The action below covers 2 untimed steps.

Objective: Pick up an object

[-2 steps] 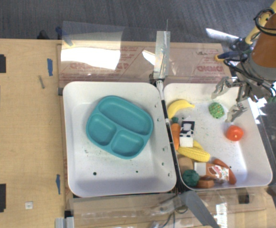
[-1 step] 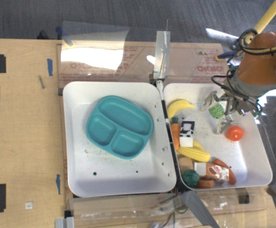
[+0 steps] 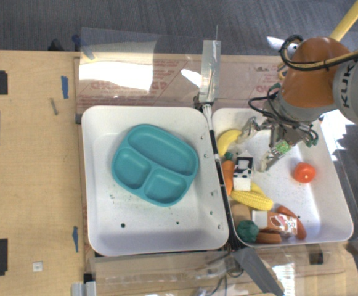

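The tool (image 3: 276, 145) hangs over the right bin (image 3: 333, 196), fingers spread apart, gripping nothing, near the banana (image 3: 227, 139).

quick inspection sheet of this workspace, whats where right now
surface: wooden bench bearing two white bins, left bin and right bin, side by side
job's things: in the right bin, a banana, corn cob, orange ball, carrot, green item, red packet
clutter: teal divided plate in the left bin
grippers: gripper over the right bin's upper part, between banana and ball, nothing seen between its fingers
cables: black cables looping at the wrist
surroundings: clear panel behind the bins, blue tape on the bench
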Motion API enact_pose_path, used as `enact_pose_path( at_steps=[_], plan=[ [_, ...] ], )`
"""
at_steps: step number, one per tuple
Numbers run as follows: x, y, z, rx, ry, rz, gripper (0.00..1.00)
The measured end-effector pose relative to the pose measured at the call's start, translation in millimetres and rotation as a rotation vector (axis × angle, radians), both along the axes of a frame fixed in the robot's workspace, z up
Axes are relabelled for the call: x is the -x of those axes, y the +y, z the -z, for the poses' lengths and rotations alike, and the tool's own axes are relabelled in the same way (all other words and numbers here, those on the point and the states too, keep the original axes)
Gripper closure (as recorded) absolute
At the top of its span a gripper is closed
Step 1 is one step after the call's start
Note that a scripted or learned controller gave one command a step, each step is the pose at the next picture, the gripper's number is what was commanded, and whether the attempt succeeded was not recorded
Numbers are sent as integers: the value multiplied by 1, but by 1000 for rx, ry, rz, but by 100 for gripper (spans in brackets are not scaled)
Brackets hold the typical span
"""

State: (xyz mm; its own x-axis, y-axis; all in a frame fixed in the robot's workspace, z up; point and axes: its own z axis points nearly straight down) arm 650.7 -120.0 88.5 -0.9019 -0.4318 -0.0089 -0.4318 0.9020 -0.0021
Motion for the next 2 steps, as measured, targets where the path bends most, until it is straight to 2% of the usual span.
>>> enact_pose_path(
  at_steps=[1,2],
  plan=[
    [-19,-62,-87,3,-7,232,0],
    [-19,-63,-10,1,-1,208,0]
  ],
)
